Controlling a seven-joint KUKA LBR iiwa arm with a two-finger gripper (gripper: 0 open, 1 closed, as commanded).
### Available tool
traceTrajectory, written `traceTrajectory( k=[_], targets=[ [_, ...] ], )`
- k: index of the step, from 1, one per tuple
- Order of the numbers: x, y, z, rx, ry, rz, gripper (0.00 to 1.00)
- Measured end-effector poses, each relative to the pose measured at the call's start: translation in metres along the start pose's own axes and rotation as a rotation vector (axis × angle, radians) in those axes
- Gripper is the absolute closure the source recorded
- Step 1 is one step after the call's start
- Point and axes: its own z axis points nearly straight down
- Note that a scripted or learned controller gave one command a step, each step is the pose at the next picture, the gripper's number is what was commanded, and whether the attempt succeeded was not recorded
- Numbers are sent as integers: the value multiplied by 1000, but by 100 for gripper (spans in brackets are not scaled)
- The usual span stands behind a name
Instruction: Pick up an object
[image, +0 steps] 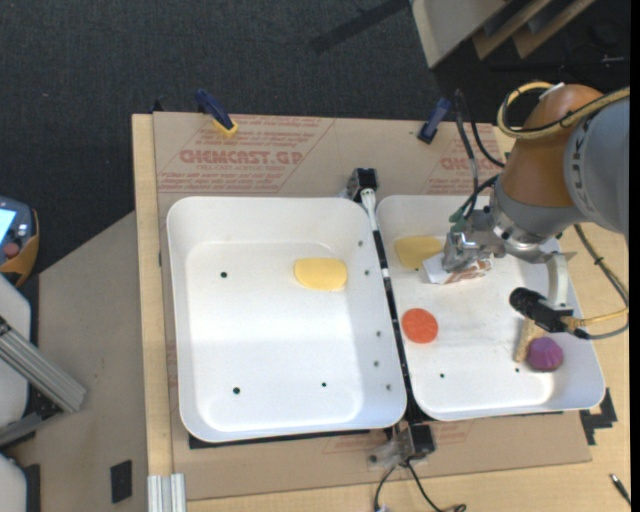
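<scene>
Two shallow white bins side by side on the bench: left bin (200, 330), right bin (480, 395). Reaching in from the right, the grey arm (560, 160), with the gripper (466, 256) low over the far half of the right bin, close to the far edge.

Directly under it, a pale object (440, 270), whitish with a brownish part, largely covered by the tool. Probably the piece aimed at. Cannot tell whether the gripper is spread or closed, or whether anything is in its grasp.

Looks thin and light, perhaps a soft or crinkly piece rather than a rigid block, so likely to slide on the smooth bin floor. Best taken across the narrow width, near the middle. Long axis seemingly along the bin's far edge, whitish end towards the divider between the bins; hard to be sure with so much hidden.

Just beside it, towards the divider, a yellow slab (412, 248). In the left bin, near its far right quarter, a yellow oval (320, 273). Nearer the right bin's middle, an orange disc (420, 326). By its right edge, a purple ball (545, 353).
</scene>
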Motion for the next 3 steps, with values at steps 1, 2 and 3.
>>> traceTrajectory(
  k=[1, 2, 3],
  targets=[
    [29, 9, -70, 0, -1, 4, 100],
    [38, -113, -57, 21, 3, 12, 100],
    [-30, -94, 27, 15, -1, 15, 100]
  ],
)
